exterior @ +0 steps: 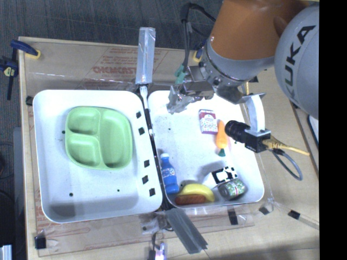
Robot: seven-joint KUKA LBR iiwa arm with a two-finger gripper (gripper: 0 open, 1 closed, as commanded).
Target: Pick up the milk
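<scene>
A small black-and-white patterned carton (225, 174), which looks like the milk, lies near the front right of the right bin (255, 112). It sits between a green can (233, 188) and a banana (196, 189). My gripper (177, 102) hangs over the bin's back left corner, well away from the carton. A red-and-white box (207, 121) lies just right of the gripper. Nothing shows in the gripper's grasp.
An orange carrot (221, 136) lies beside the red-and-white box. A blue bottle (168, 173) rests along the right bin's left wall, and a reddish item (187, 200) lies under the banana. The left bin (49, 161) holds a green divided plate (99, 137). A black camera unit (244, 133) juts from the arm.
</scene>
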